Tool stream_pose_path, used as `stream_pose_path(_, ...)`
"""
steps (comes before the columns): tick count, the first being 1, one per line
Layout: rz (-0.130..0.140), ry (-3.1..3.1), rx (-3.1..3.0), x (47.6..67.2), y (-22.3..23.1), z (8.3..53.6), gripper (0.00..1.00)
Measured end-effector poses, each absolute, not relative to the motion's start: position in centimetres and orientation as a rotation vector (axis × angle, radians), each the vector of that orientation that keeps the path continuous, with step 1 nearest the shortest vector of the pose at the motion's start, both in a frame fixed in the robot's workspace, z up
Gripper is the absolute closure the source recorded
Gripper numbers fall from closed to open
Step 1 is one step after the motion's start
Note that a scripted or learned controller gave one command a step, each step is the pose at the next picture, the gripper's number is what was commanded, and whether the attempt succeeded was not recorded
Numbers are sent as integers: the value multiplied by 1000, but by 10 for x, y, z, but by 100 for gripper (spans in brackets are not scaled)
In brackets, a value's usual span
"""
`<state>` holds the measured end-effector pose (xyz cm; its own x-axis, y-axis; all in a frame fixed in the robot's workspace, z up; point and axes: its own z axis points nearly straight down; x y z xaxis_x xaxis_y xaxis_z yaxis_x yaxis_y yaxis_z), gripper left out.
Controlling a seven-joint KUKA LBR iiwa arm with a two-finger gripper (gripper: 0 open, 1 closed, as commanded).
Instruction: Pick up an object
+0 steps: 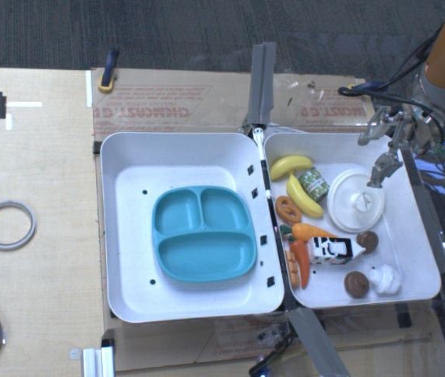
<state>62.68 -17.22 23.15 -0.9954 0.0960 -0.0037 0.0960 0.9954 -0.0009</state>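
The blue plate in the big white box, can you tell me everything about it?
The blue plate is a teal tray with rounded corners that looks like plastic. Raised ridges split it into three sections: two small ones at the far side and one long one nearer the camera. It lies flat, slightly turned, in the middle of the left bin, touching only the bin floor.

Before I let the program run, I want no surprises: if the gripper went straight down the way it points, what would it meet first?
Most likely the white lid: the gripper hangs above its upper right edge, though one slanted view leaves depth unsure.
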Motion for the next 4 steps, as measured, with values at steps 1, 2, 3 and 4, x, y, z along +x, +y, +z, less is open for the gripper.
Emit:
stream_pose_path(1, -2, 3122, 285, 637, -175, 94, 0)
stream_pose_path(2, -1, 3015, 872, 603, -149, 93, 0)
stream_pose_path(3, -4, 3013, 865, 605, -149, 103, 100)
stream_pose_path(4, 0, 3122, 317, 605, -93, 204, 100)
